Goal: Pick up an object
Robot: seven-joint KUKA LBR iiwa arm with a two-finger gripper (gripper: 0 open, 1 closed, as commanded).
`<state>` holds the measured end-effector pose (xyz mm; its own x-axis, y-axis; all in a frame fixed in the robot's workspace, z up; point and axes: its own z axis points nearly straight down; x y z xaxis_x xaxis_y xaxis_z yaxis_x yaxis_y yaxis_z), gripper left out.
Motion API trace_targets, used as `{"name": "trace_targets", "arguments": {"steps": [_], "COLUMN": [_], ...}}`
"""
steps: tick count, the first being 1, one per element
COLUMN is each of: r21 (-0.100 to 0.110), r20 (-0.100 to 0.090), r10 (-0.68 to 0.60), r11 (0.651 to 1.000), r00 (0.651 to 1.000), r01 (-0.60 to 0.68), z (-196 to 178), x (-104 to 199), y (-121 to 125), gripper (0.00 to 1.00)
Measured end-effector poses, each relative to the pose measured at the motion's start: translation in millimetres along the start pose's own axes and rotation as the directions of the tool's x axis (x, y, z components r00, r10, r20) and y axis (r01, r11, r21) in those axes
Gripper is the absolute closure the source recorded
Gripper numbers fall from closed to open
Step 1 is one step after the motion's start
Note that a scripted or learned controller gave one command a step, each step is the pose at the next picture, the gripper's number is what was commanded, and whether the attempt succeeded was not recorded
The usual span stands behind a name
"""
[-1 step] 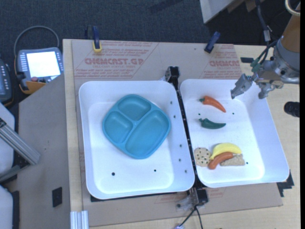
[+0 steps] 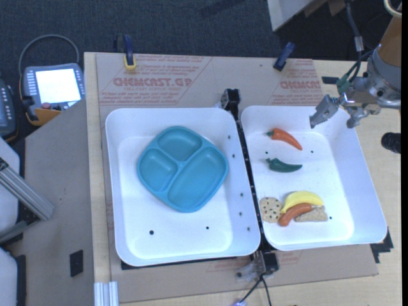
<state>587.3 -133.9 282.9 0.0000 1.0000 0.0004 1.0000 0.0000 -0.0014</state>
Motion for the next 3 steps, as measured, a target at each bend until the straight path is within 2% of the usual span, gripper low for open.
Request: {"name": "trace_targets", "arguments": {"steps": [3], "r21": [0.006], "r20": [-0.002], "r10": [-0.001], "r11": [1.000], "r00": [1.000], "r01": [0.001], "z": [167.3], "x": [4.4], "y": [11.6], "gripper": [0.00]}}
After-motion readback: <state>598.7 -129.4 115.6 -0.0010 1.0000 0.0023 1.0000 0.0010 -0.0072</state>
